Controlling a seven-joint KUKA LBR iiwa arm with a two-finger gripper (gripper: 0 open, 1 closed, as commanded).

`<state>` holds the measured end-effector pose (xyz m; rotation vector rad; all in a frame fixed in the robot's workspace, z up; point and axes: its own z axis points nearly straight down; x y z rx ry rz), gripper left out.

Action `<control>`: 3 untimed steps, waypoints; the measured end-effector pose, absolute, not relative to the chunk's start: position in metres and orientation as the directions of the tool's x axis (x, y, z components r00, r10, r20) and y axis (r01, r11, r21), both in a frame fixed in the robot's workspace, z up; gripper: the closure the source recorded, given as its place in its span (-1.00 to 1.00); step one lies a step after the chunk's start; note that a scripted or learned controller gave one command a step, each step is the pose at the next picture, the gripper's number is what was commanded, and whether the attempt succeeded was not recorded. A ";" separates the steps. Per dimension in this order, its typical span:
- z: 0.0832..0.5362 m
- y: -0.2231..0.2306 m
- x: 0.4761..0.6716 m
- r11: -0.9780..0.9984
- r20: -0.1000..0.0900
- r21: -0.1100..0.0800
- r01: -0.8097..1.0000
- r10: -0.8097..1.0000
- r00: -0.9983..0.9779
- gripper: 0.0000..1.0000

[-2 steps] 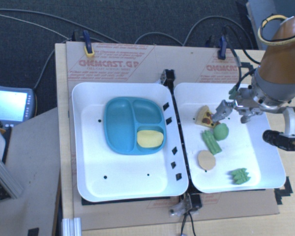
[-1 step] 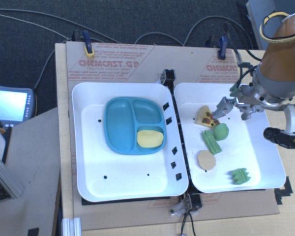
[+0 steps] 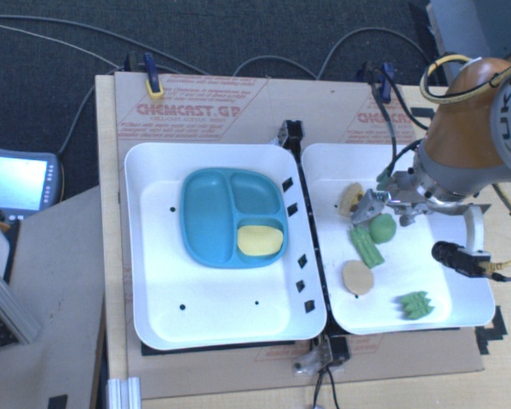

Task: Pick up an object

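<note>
The grey-and-orange arm's two-finger gripper [image 3: 376,212] hangs low over the round green plastic piece [image 3: 381,227] mid-way in the right white bin [image 3: 460,313], seemingly approaching a grasp; whether it is released or clenched I cannot tell, and next it must close and lift.

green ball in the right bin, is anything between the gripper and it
Nothing visible is in the way. The gripper is in the right bin, right above and beside the green ball. The nearest things, a green stick and a yellowish piece, lie beside the ball, not over it.

Blue tray [image 3: 213,216], yellow piece [image 3: 260,240], white bins [image 3: 153,296], green toys [image 3: 416,304].
</note>
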<state>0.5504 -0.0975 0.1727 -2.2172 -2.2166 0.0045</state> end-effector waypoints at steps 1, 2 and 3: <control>0.110 -0.099 0.548 -0.001 0.002 -0.006 1.000 1.000 0.001 -1.00; 0.083 -0.098 0.547 0.000 0.003 -0.006 1.000 1.000 0.000 -1.00; 0.096 -0.098 0.548 -0.001 0.003 -0.002 1.000 1.000 0.001 1.00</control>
